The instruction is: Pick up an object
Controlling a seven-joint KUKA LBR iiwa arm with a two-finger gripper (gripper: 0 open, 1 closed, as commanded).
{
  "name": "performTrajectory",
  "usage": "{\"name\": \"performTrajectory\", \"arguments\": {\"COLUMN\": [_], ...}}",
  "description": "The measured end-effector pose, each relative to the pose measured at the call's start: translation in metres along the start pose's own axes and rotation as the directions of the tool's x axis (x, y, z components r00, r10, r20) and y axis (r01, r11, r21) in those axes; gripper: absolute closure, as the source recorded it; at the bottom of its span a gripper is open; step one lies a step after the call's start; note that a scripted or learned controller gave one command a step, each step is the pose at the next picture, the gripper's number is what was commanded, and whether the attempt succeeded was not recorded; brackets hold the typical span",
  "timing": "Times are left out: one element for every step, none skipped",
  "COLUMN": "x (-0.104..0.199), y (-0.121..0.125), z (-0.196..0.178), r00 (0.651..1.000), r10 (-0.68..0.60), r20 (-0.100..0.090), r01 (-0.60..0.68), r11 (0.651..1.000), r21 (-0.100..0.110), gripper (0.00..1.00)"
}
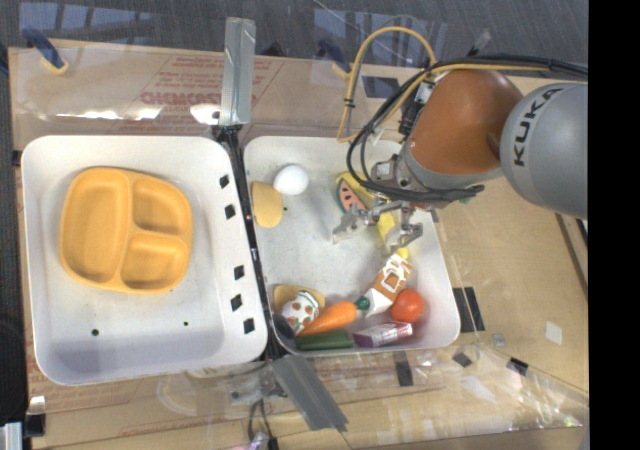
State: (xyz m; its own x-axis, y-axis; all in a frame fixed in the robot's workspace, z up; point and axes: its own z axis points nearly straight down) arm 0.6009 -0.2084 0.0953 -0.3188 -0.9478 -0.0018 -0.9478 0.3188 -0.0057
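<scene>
Claw [378,228] hangs open and empty low in the right bin [300,268], fingers astride a small yellow piece [386,226]; the approach looks done, and closing squarely on it comes next.

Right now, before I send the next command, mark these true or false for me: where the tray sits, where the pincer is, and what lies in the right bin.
1. The yellow divided tray lies in the left bin. True.
2. The pincer hangs over the left bin. False: it is over the right bin.
3. The white egg sits near the right bin's upper left corner. True.
4. The carrot rests on the tray. False: it lies at the right bin's lower edge.
</scene>
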Motion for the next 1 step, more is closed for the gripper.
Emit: {"name": "performTrajectory", "arguments": {"x": [-0.0002], "y": [-0.0065], "z": [-0.0002], "r00": [0.997], "r10": [0.077], "r20": [0.001], "r01": [-0.077], "r11": [0.997], "r21": [0.003], "gripper": [0.0]}}
